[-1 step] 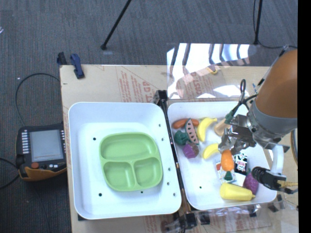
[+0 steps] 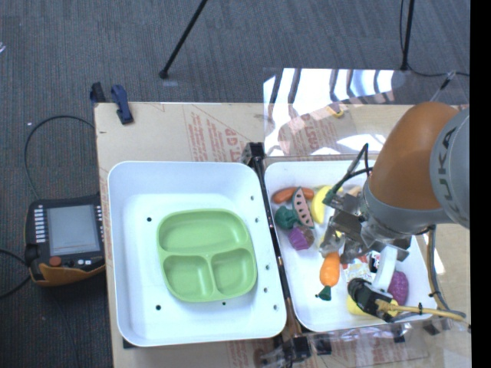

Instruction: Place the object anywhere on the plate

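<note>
A smooth, rounded-square green plate (image 2: 205, 254) with three compartments lies in the left white bin (image 2: 130, 198), bare floor all around it. In the right bin (image 2: 307, 317), right of the plate, lies a glossy orange carrot (image 2: 330, 270) among plastic toy foods. The hand (image 2: 347, 240) hovers just above the carrot; its grip state cannot be told.

Teach pendant (image 2: 65, 240) on carpet left of bench; blue clamp (image 2: 121, 103) at bench's far-left corner.
</note>
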`<state>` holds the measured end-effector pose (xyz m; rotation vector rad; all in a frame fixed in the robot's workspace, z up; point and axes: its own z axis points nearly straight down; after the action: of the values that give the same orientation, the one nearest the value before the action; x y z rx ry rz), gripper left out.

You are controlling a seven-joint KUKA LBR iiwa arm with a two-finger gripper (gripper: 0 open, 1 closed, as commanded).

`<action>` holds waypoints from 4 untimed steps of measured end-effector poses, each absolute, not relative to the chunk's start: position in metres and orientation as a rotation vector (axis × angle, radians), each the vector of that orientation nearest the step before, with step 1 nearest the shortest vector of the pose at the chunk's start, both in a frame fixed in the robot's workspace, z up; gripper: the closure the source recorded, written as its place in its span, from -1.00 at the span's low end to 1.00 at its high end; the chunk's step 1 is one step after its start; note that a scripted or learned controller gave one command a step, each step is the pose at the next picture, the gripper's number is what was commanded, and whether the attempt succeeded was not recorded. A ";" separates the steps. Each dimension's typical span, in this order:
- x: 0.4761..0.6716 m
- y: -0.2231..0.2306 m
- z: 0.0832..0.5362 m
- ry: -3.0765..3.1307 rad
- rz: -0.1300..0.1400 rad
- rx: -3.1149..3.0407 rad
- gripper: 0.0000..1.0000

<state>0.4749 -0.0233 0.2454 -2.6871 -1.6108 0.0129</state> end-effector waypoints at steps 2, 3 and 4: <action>0.507 0.109 0.222 -1.598 0.014 -2.697 1.00; 0.505 0.171 0.235 -1.522 0.012 -2.742 1.00; 0.505 0.171 0.234 -1.526 0.014 -2.742 -1.00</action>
<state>0.5052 0.1709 0.2345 -2.7422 -1.5255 0.0143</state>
